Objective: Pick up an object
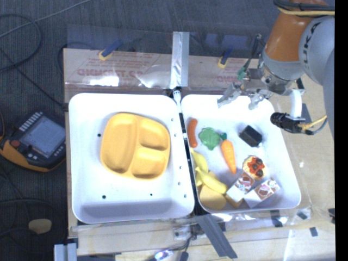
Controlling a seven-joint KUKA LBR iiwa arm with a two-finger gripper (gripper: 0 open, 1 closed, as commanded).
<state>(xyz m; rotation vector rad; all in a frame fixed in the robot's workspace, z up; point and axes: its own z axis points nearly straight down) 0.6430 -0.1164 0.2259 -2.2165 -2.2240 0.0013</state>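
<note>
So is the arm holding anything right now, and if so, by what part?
Nothing is held. The tool is open above the far edge of the right bin, with nothing between its fingers.

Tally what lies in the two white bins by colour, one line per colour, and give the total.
Yellow: 3 — divided tray in the left bin, banana, yellow block
Orange: 2 — carrot, sausage-like piece
Green: 1 — leafy vegetable
Black: 1 — small block
Mixed red, brown and white: 3 — pastry, two cake cubes
Total: 10

Tray [135, 144] in L bin [87, 200].
</note>
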